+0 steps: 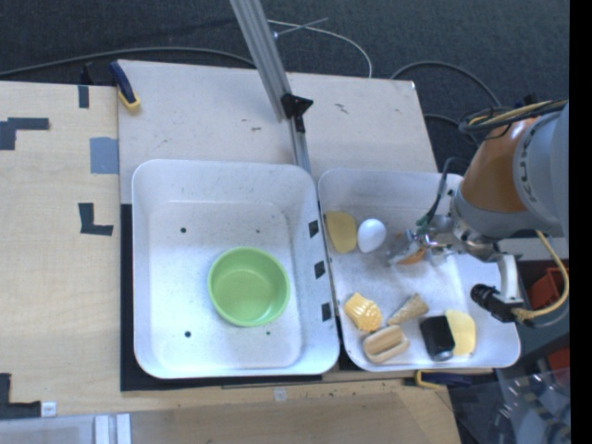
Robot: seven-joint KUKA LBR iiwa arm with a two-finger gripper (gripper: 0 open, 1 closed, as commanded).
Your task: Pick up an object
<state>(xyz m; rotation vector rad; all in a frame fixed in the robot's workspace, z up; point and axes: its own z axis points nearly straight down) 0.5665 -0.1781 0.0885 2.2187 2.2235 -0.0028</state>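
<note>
**Gripper low in the right bin, nothing lifted yet**

The gripper (413,248) is down inside the right bin (481,354), near its right wall, with the grey and orange arm (504,178) above it. At its tip there is a small orange piece (413,257), but this part is too small and blurred: I cannot tell if the gripper is apart, together, or clamped on the piece.

Just to the left lie a white egg (371,234) and a yellow piece (340,232), touching each other. Nearer the front of the same bin are a corn (363,312), a cone (408,309), a hot dog (385,342), a black block (437,337) and a lemon (462,332).

The left bin (157,248) holds a green bowl (248,287), well apart from the gripper.

In my judgement the task is at the grasp step. All things rest on the bin floors, so the closing, if not done, and the lift remain.
</note>
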